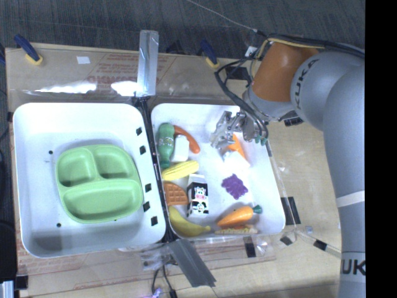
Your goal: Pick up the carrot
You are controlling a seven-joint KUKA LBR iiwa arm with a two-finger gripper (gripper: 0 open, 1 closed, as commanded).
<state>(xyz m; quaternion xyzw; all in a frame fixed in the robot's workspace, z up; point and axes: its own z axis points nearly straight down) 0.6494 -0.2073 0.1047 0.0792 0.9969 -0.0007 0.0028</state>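
Camera view: my gripper (234,135) sits low in upper right of right bin (273,185), above orange wedge (238,148); jaw state I cannot tell. Carrot (237,216) lies lower right, well apart. Risk: wrong orange item grabbed, similar colour.

**Hidden and cut off**

The gripper (234,131) overlaps an orange piece (238,148) in the right bin (273,185), covering its upper end; whether the piece sits between the fingers cannot be told. The arm (338,110) runs out of view at the right and bottom. The banana (186,225) lies partly under the small carton (198,198). The carton's print is too small to read.
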